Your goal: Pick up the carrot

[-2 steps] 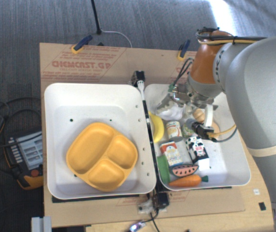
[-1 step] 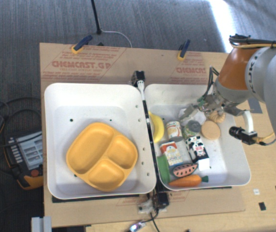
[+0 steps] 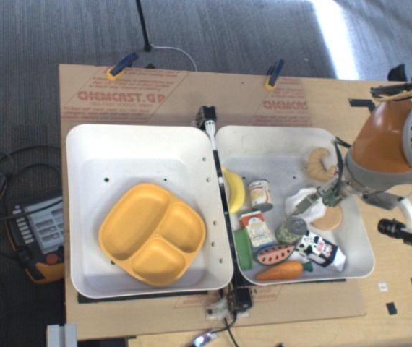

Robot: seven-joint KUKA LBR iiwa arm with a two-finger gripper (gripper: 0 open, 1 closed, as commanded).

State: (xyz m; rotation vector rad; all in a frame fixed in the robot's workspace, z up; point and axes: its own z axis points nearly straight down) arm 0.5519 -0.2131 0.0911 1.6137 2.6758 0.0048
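The carrot (image 3: 280,271), orange and lying on its side, rests at the front edge of the right bin (image 3: 278,137), just below a watermelon slice (image 3: 275,253). My gripper (image 3: 309,202) hangs low over the middle right of that bin, roughly a hand's width behind the carrot and a little to its right. The arm's orange band (image 3: 383,139) rises behind it at the right. Whether anything sits in the gripper is unclear from this angle.
The right bin also holds a banana (image 3: 235,190), a small can (image 3: 259,192), a green-edged packet (image 3: 253,233), a cow-patterned carton (image 3: 320,249), a round tin (image 3: 290,230), a pretzel (image 3: 322,163) and a cookie (image 3: 327,217). A yellow divided plate (image 3: 152,231) lies in the left bin (image 3: 105,150).
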